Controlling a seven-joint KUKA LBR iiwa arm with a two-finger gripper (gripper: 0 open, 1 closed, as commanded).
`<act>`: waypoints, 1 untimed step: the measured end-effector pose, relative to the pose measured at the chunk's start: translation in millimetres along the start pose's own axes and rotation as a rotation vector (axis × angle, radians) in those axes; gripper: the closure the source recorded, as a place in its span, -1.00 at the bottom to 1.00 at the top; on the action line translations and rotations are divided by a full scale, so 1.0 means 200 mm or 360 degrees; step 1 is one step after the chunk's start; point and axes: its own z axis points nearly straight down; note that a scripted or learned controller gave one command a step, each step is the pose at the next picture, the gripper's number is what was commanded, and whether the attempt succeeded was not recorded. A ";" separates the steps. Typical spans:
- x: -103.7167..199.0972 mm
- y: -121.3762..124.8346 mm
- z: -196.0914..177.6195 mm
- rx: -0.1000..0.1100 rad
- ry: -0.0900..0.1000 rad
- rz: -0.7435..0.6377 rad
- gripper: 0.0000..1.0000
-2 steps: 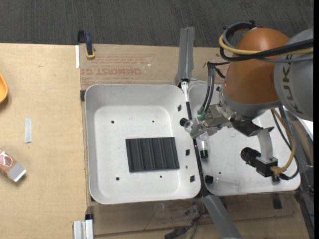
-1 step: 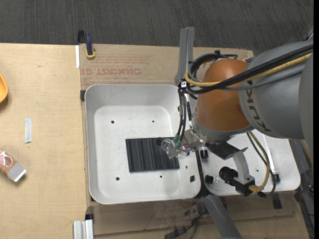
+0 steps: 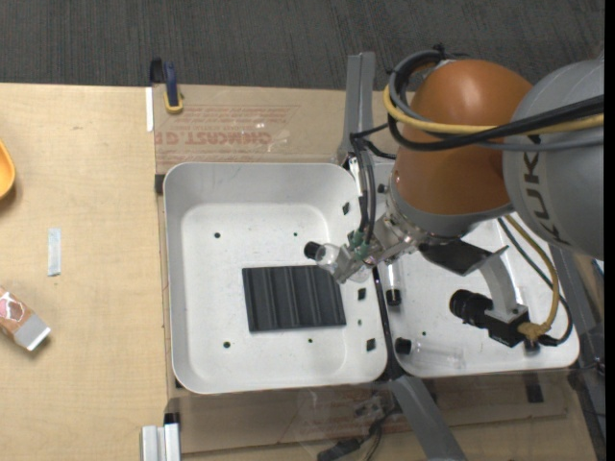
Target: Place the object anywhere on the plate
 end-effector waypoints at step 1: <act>-0.38 -0.18 0.37 0.0003 0.0003 -0.0251 1.00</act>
